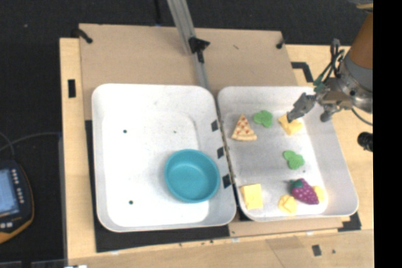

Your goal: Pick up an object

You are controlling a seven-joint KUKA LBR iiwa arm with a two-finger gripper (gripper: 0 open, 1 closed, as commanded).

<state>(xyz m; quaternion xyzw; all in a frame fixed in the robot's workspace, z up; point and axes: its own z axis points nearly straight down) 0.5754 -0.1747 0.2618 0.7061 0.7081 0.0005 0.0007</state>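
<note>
My gripper [311,112] hangs over the far right part of the right bin [333,154], fingers spread open with nothing between them. Its left fingertip [295,113] is just above a small yellow wedge [291,127]. Also in this bin lie a pizza slice [244,128], a green leafy piece [263,118], a second green piece [293,159], purple grapes [304,191], a yellow block [252,196] and a small yellow chunk [287,203].
The left bin [125,116] holds a blue bowl [191,175] near its front right corner. A slanted metal pole [179,3] rises behind the bins. The arm's orange and grey wrist [361,66] comes in from the right.
</note>
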